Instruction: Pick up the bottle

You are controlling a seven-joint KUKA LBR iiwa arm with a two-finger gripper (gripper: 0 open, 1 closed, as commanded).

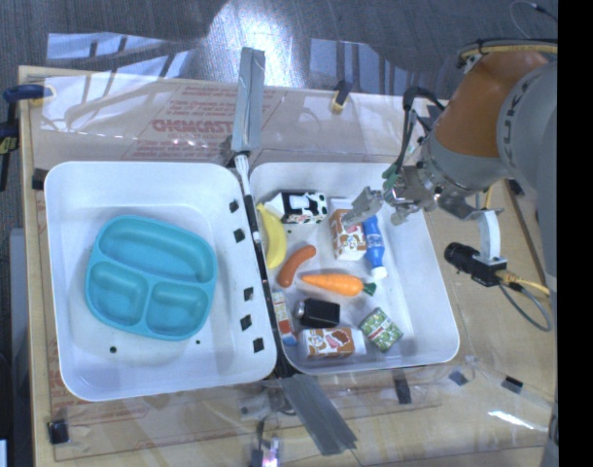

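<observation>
Landmark: the carrot (332,283), lying on its side near the middle of the right bin (442,290); every place below is given from it.
Left bin (63,261): well to the left of the carrot, beyond the divider between the two bins.
Blue tray (151,277): a three-compartment tray inside the left bin, far left of the carrot.
Banana (272,236): up and to the left of the carrot, along the right bin's left wall.
Sausage (296,264): just left of the carrot and slightly above it, tilted.
Cow-patterned carton (303,205): above the carrot, near the bin's back wall.
Black object (319,311): just below the carrot.
Red and white carton (331,341): below the carrot, close to the bin's front wall.
Small carton (347,233): just above the carrot, beside the bottle's left side.
Bottle (373,244): blue label and white cap, lying just above and to the right of the carrot's leafy end, its upper end under the gripper.
Green carton (380,329): below and to the right of the carrot.
Gripper (372,205): above and to the right of the carrot, over the bottle's upper end; I cannot tell how wide it is or whether it grasps anything.
Arm (491,115): far up and right of the carrot, reaching in over the bin's right rim.
</observation>
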